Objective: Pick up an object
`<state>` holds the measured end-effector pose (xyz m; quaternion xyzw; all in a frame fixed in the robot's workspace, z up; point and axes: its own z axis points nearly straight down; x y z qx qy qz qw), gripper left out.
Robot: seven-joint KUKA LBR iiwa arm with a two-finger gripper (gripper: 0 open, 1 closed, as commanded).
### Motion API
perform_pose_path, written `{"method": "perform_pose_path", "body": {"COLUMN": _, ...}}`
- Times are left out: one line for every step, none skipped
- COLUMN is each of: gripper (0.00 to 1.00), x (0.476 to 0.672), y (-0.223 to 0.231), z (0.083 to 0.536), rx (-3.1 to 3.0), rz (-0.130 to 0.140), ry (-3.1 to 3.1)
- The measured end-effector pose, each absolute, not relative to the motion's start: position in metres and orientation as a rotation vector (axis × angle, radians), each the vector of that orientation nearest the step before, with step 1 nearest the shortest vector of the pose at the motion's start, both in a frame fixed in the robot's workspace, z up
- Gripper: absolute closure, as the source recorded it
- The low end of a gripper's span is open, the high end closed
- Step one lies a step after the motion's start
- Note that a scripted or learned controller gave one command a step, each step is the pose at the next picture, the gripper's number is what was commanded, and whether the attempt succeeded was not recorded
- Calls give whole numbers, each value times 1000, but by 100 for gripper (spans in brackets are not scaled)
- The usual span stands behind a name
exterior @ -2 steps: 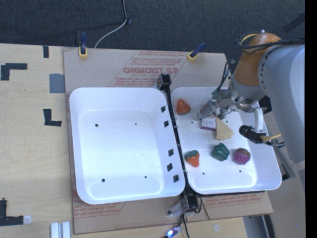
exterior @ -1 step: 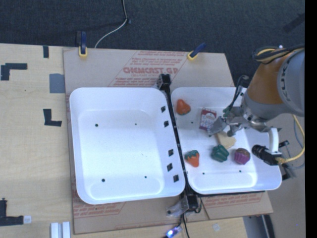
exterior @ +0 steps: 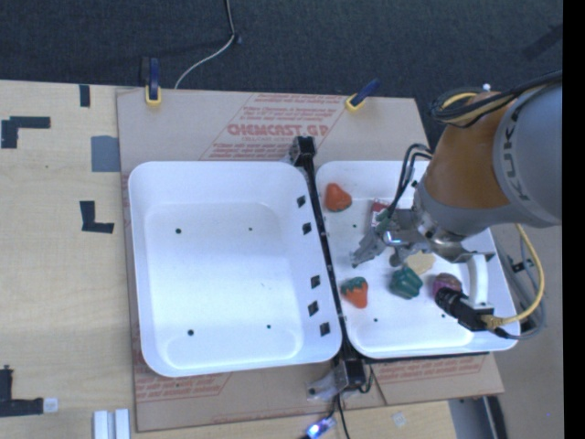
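At the far left lies the pale wooden bench top (exterior: pixel 55 273) with dark tape marks. On it sits a brown cardboard sheet (exterior: pixel 265 126) printed with red lettering, held at its far edge by a yellow-and-blue clamp (exterior: pixel 151 82) at the left and a second blue-and-yellow clamp (exterior: pixel 362 93) further right. A thin light-coloured cable (exterior: pixel 212 55) runs up from near the first clamp across the dark blue carpet beyond.

On the cardboard rests the left shallow white plastic bin (exterior: pixel 146 190), its floor showing a few small dark dots. A black divider strip (exterior: pixel 315 236) with small black tabs runs along the seam where the two bins meet.

The right shallow white plastic bin (exterior: pixel 402 341) holds the objects. Near its far left corner sits a small orange-red rounded toy (exterior: pixel 337 197). Closer to the near side, just beside the divider, lies a small orange toy with a green top (exterior: pixel 356 290), perhaps a carrot or pepper shape. Further right are a teal-green chunky object (exterior: pixel 406 283), a cream-coloured piece (exterior: pixel 421 263) touching it, and a dark purple rounded object (exterior: pixel 446 283) just beside those.

The metal two-finger gripper (exterior: pixel 373 248) hangs low over the middle of the right bin, between the two orange toys, its fingers (exterior: pixel 364 255) spread apart with nothing between them. Above it rises the grey arm with the orange band (exterior: pixel 466 167), reaching in from the right.
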<state>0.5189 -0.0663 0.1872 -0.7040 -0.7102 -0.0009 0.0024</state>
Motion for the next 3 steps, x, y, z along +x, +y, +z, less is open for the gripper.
{"method": "perform_pose_path", "body": {"gripper": 100, "x": 542, "y": 32, "z": 248, "rx": -2209, "rz": -8, "ry": -2236}}
{"method": "perform_pose_path", "body": {"gripper": 100, "x": 543, "y": 98, "z": 224, "rx": -2210, "rz": 4, "ry": -2228}}
{"method": "perform_pose_path", "body": {"gripper": 100, "x": 491, "y": 44, "z": 242, "rx": -2225, "rz": 7, "ry": -2214}}
